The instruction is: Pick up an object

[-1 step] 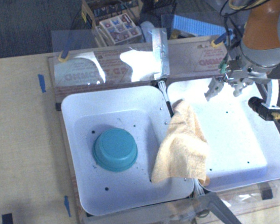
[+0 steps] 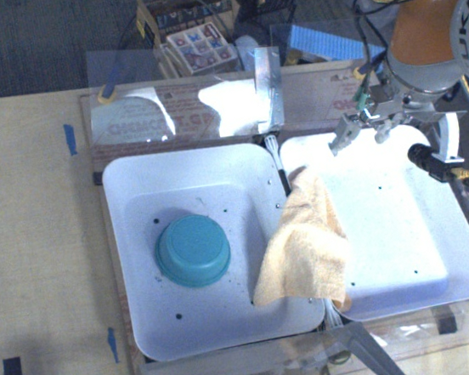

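Note:
A teal bowl (image 2: 193,249) lies upside down in the left bin (image 2: 132,187). A pale yellow cloth (image 2: 306,246) is draped over the divider between the two bins, with most of it hanging into the left bin's right side. My gripper (image 2: 362,132) hangs over the far edge of the right bin (image 2: 411,228), up and to the right of the cloth and well apart from it. Its fingers (image 2: 342,136) are spread open with nothing between them.
The grey arm with its orange band (image 2: 424,29) comes in from the upper right. A black cable fitting (image 2: 430,161) sits over the right bin's right side. Behind the bins run a cardboard wall (image 2: 207,109) and clutter of boxes.

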Robot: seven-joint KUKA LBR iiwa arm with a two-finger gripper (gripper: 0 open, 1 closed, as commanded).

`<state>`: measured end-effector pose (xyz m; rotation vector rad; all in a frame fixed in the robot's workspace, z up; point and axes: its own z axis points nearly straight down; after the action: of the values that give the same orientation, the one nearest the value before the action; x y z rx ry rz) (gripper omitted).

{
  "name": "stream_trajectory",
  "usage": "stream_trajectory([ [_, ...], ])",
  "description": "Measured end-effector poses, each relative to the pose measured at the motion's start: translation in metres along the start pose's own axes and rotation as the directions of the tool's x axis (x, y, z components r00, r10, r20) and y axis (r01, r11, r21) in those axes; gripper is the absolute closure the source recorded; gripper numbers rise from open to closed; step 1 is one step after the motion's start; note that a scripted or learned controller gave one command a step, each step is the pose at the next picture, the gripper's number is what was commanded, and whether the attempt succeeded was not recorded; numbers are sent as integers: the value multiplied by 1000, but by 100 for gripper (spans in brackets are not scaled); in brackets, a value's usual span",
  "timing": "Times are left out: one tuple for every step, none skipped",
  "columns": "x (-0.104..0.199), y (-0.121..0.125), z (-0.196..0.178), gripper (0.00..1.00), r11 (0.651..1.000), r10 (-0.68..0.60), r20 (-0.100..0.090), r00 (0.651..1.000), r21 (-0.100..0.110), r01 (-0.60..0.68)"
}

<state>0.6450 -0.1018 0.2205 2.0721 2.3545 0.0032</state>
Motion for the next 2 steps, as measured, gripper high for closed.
stream_trajectory([
  [10,-40,120,0,991,131,-1,991,4,-131],
  [19,-63,129,0,999,-51,-1,999,-7,51],
])
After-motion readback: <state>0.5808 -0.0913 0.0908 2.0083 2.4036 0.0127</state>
